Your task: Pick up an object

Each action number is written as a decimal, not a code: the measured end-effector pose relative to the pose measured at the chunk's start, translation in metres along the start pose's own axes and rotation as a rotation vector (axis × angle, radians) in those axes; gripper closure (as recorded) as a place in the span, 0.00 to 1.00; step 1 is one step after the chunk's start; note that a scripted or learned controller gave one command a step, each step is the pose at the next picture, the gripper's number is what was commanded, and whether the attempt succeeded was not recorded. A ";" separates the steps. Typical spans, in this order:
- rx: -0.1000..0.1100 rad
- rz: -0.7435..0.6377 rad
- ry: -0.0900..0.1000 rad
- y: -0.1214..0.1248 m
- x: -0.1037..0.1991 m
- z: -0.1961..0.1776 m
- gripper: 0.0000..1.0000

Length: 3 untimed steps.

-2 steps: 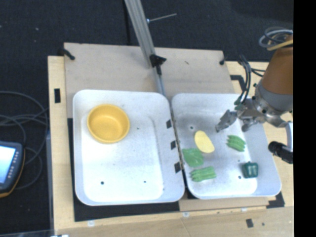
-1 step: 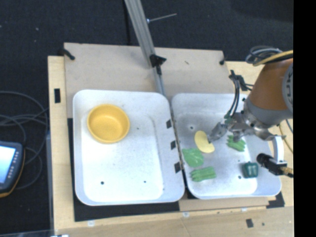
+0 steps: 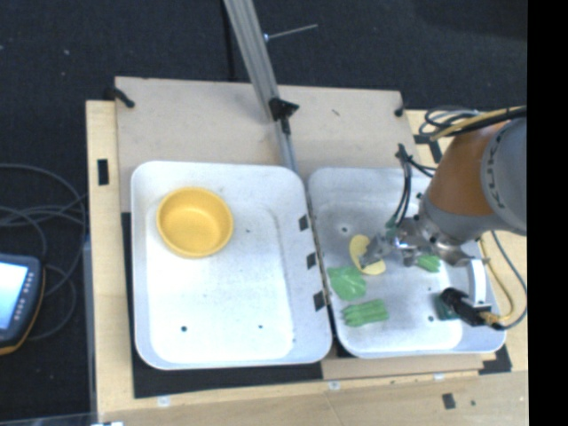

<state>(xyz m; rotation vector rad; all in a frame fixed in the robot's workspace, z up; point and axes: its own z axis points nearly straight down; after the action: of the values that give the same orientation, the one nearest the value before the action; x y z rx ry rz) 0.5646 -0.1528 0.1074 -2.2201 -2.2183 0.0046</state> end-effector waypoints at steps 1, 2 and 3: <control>-0.005 0.000 -0.001 0.000 0.000 0.007 0.00; -0.010 0.002 -0.001 0.002 -0.001 -0.006 1.00; -0.011 0.000 -0.001 -0.001 -0.005 -0.068 1.00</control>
<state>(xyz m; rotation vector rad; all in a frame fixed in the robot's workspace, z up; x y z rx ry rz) 0.5637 -0.1578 0.1751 -2.2257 -2.2245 -0.0055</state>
